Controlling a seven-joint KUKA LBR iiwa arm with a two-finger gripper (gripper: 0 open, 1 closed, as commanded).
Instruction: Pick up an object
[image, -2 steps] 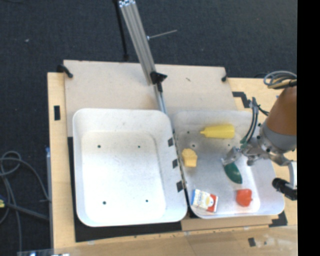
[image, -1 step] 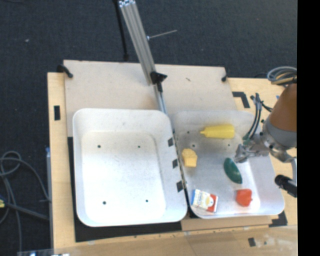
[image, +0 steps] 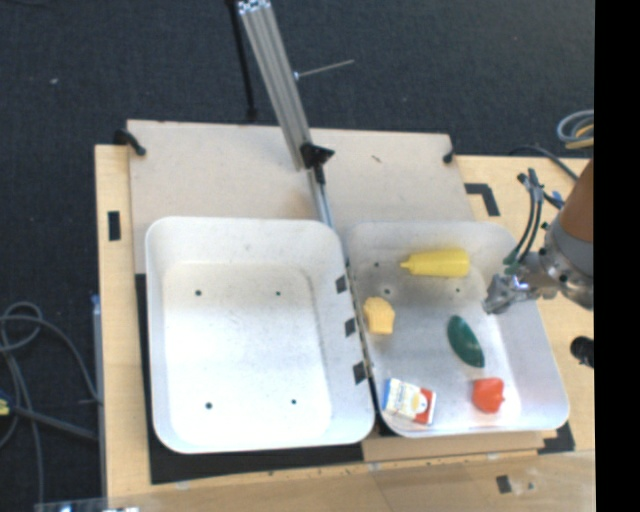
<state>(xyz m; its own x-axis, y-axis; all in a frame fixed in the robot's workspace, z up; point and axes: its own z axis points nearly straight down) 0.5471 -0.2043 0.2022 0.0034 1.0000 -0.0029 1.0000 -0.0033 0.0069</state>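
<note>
arm: grey kuka arm reaching in from the right edge of the view, with a patch of its orange band at the right border and cables looping above the wrist.
gripper: hanging over the right rim of the right bin, near its upper half; its metal tip points left and down toward the bin floor. whether it is open or closed cannot be told from this slant, and nothing shows in its grasp.
right bin: shallow white tray with rounded corners, holding five objects.
yellow mustard bottle: lying on its side near the bin's far wall, nozzle pointing left, left of the gripper and apart from it.
yellow block: small pale yellow piece close to the bin's left wall, below and left of the bottle.
dark green object: an elongated, leaf-like shape lying tilted in the middle of the bin, the nearest object to the gripper, below and left of it, not touching.
red object: small, rounded, near the front right corner of the bin, just below the green one.
red and white carton: small box lying at the front wall of the bin, left of the red object.
left bin: same white tray, beside the right bin, their inner edges meeting.
metal post: aluminium bar slanting from the top of the view down to the gap between the bins.
bench: light wood surface under both bins.
</note>
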